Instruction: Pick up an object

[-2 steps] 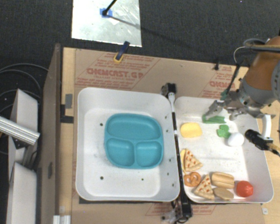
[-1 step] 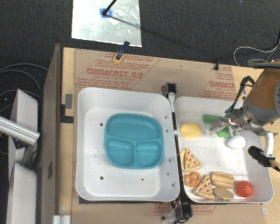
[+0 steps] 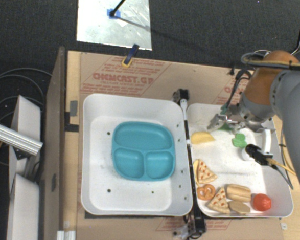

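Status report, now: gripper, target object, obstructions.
Gripper low over right bin, nothing seen held. Yellow piece and green piece just beside it. Other toy food sits at the bin's near end.

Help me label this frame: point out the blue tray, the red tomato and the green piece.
blue tray (image 3: 143, 150), camera view, its middle divider.
red tomato (image 3: 261, 202), camera view, its top.
green piece (image 3: 239, 140), camera view, its centre.

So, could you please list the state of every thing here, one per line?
blue tray: lying flat in the left bin, compartments bare
yellow piece: lying in the right bin, near the divider
green piece: lying loose, just below the claw
pizza slices: flat
pretzel: flat
bread roll: on its side
tomato: resting in the corner
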`<action>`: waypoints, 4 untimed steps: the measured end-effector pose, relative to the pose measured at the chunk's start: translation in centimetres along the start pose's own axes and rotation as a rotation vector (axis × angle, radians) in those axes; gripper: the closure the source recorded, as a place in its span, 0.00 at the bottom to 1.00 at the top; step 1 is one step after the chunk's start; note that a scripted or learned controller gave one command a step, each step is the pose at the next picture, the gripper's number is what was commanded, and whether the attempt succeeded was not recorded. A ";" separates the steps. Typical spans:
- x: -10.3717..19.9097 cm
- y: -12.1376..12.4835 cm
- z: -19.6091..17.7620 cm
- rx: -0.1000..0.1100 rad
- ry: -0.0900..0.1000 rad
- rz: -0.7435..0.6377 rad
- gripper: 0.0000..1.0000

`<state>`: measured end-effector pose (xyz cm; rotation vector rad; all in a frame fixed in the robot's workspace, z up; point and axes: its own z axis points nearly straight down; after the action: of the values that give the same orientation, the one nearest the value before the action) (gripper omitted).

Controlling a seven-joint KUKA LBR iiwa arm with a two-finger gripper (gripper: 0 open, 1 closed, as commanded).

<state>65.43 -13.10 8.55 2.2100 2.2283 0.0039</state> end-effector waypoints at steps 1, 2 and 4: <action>-0.3 0.0 -1.1 -0.003 -0.001 0.002 1.00; -0.3 0.0 -1.1 -0.003 -0.001 0.001 0.00; -2.5 1.5 -1.3 -0.003 -0.001 0.004 1.00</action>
<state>66.96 -15.60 9.88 2.2122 2.2223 0.0064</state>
